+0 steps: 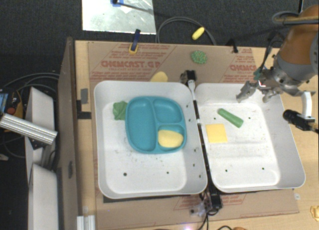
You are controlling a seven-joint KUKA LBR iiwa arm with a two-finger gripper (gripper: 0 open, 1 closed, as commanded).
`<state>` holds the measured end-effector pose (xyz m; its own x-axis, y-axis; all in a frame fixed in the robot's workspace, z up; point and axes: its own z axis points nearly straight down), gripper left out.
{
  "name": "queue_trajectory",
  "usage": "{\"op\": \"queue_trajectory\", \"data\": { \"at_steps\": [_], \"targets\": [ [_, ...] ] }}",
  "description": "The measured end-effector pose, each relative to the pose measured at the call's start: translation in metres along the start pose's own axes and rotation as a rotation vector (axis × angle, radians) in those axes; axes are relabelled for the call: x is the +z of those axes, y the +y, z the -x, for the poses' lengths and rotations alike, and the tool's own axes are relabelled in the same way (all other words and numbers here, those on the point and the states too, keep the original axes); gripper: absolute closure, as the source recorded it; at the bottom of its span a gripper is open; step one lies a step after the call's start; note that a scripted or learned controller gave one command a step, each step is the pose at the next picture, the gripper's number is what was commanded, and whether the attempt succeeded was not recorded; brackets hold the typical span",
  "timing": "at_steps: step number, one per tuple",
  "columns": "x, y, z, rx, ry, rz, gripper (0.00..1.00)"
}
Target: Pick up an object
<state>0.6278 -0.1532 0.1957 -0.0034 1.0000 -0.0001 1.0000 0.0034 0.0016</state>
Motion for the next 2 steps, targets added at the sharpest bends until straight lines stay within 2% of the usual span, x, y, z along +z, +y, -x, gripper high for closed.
{"op": "queue_trajectory", "data": {
  "at_steps": [1,2],
  "targets": [
    [0.077,0.006,-0.020,-0.003,0.001,-0.003,0.00],
    [0.113,-0.009,-0.019,0.002,0.000,-0.002,0.00]
  ]
}}
